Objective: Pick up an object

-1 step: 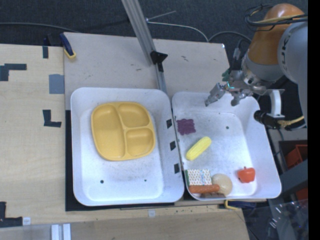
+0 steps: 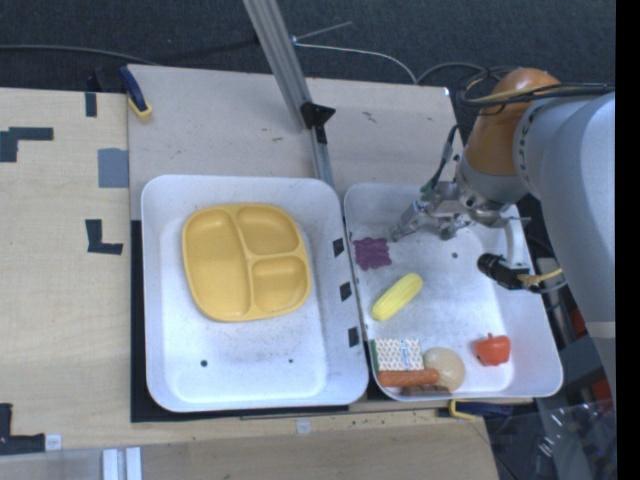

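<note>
At the right bin's (image 2: pixel 365 268) upper part the metal gripper (image 2: pixel 400 230) hangs with nothing between fingers whose spacing I cannot tell, while mid-bin a bumpy yellow corn cob (image 2: pixel 397 296) lies slanting lower-left to upper-right.

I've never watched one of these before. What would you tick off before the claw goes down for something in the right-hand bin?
1. Claw holds nothing yet: ok, nothing sits between its tips.
2. Claw sits over the right bin: ok.
3. A target lies close: ok, the purple piece is just below and left of the tips.
4. Yellow corn has free space around it: ok.
5. Items at the bottom edge, the round cream piece and the orange stick, are spaced apart: not ok, they touch.
6. Claw opening width: cannot tell.
</note>
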Robot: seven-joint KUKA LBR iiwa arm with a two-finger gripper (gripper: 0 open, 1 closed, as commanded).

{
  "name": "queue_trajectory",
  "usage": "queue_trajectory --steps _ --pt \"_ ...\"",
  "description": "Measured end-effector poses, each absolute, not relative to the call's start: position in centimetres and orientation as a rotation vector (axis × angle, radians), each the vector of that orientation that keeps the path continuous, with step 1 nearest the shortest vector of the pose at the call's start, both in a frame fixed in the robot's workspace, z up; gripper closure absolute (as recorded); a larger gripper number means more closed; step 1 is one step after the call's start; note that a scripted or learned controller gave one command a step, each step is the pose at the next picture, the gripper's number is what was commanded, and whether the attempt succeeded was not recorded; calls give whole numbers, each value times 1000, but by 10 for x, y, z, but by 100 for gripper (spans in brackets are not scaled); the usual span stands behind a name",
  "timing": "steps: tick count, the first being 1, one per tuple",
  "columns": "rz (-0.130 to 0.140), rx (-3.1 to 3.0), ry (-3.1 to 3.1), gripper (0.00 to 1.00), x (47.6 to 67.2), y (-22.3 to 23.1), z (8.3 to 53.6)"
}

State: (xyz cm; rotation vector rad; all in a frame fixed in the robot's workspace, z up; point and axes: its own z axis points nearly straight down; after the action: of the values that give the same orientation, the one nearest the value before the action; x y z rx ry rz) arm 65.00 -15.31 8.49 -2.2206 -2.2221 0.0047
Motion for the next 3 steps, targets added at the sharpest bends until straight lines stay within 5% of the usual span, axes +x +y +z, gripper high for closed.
queue_trajectory --steps 1,2,3 --pt "6 -2226 -2216 0 541 -204 89" --pt "-4 -2218 -2231 0 636 -188 89" --pt "28 -2195 -2189 0 677 -207 88"
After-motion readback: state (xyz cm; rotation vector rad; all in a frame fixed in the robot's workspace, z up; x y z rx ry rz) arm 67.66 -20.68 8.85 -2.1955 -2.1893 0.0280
